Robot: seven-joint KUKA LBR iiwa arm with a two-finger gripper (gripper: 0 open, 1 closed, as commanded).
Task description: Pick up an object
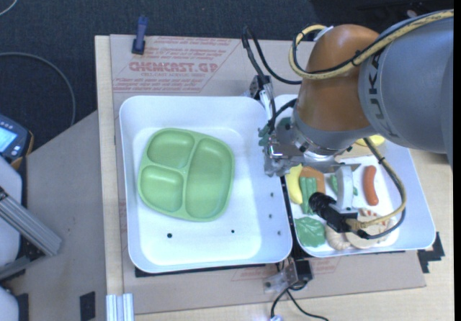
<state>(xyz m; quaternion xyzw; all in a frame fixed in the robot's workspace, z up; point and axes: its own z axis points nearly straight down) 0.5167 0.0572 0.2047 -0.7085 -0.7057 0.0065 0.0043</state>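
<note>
since the toy sausage (371,186) lying in the right bin (421,237) looks light, hard and slick, a grip across its narrow middle seems best. the gripper (317,165) hangs over that bin's left side, under the wrist; whether it is open or holds anything, i cannot tell.

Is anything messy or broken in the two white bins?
Nothing looks broken or spilled. The green plate lies flat in the left bin, just turned a little crooked to its walls. The toy foods are jumbled close together in the right bin, under the arm.
</note>
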